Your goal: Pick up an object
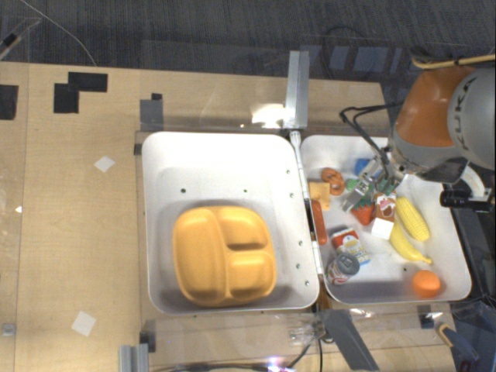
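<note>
The right bin (457, 242) holds several small toys. Among them are a yellow corn cob (412, 217), a banana (407, 246), an orange (425, 283), a round tin (341, 266), a red and white carton (350, 244), a brown pretzel (333, 179) and a blue piece (362, 165). My gripper (359, 198) hangs low over the upper middle of this bin, pointing down and to the left. It sits just above a red piece (366, 214) and beside a green piece (353, 184). I see nothing clearly held in it.
In the left bin (194, 157) lies a yellow divided plate (223, 253). An orange stick (318, 222) and a tan block (318, 191) lie by the wall between the bins. A white cube (382, 228) sits beside the corn. The arm's orange band (425, 115) overhangs the right bin's far corner.
</note>
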